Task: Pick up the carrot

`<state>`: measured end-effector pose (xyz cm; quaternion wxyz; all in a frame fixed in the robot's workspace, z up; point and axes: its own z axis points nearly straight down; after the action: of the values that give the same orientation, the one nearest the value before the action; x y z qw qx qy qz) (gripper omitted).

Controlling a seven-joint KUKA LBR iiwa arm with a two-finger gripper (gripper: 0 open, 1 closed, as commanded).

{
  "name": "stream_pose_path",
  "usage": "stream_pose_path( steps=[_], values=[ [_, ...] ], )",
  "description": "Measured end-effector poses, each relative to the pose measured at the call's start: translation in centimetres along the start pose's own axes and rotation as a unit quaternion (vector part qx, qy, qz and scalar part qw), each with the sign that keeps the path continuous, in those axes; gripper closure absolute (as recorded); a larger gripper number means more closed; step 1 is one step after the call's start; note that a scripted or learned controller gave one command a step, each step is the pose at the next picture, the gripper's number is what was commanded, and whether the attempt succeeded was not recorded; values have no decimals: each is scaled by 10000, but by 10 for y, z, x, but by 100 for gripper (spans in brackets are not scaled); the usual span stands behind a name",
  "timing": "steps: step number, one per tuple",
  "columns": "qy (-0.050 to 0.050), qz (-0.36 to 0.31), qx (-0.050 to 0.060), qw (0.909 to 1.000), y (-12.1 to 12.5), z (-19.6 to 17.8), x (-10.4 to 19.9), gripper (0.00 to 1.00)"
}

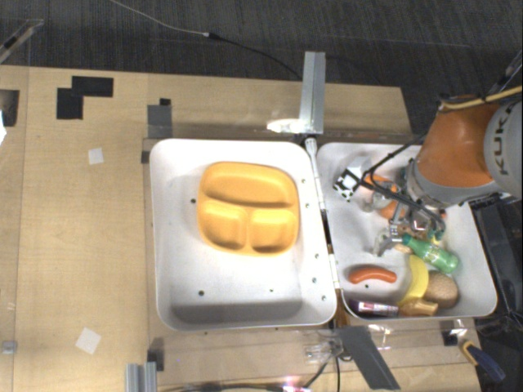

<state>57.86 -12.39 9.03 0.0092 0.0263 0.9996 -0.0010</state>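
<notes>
Arm [466, 153] in from right, wrist angled down-left, orange band up top; end effector [394, 239] low.

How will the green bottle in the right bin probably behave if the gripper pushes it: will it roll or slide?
The green bottle lies on its side, so it would probably roll rather than tip. It looks like clear plastic, so likely light and somewhat slippery. The banana beside it may stop it early. The gripper hangs close above it.
</notes>
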Motion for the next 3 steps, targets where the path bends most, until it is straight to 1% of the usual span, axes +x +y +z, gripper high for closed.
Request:
stream_pose_path(
  steps=[1, 2, 3],
  values=[
    [24, 156, -12, 9999, 36, 2, -33, 0],
    [36, 87, 6, 10000, 40, 2, -38, 0],
    [27, 2211, 3, 9753, 42, 1, -7, 0]
  ],
)
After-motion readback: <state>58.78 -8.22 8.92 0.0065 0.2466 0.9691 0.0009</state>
